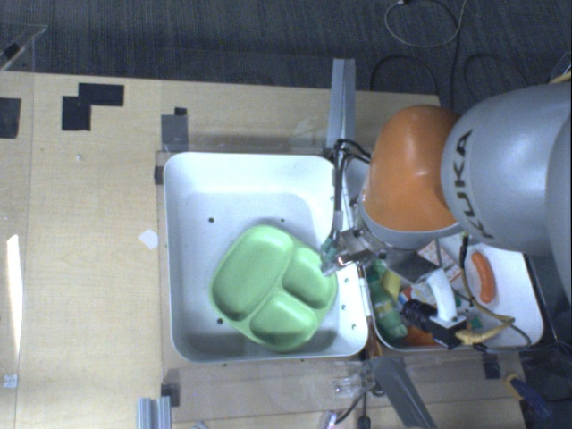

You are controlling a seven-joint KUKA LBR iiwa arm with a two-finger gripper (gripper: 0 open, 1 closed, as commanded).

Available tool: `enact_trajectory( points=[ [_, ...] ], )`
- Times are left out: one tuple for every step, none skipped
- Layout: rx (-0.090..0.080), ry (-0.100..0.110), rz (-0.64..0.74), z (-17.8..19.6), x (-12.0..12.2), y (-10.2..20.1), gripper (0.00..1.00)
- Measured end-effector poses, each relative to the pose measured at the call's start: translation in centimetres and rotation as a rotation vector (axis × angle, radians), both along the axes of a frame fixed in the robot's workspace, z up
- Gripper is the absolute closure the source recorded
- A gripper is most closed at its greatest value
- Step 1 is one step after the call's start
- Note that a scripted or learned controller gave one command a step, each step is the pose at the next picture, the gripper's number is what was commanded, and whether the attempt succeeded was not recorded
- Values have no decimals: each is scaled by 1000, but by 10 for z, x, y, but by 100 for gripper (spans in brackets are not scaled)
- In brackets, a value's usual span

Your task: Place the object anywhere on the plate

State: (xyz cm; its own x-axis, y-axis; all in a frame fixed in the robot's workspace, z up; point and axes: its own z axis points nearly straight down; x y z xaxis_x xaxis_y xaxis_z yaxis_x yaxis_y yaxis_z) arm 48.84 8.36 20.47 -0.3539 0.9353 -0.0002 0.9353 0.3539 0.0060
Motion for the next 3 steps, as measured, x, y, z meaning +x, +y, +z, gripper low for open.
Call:
enact_trajectory(
  points=[
    [-1, 0, 200, -9, 20, 26, 100],
    [-2, 0, 463, -20, -1, 10, 100],
    [-2, -1, 466, 16, 13, 96, 100]
  ],
)
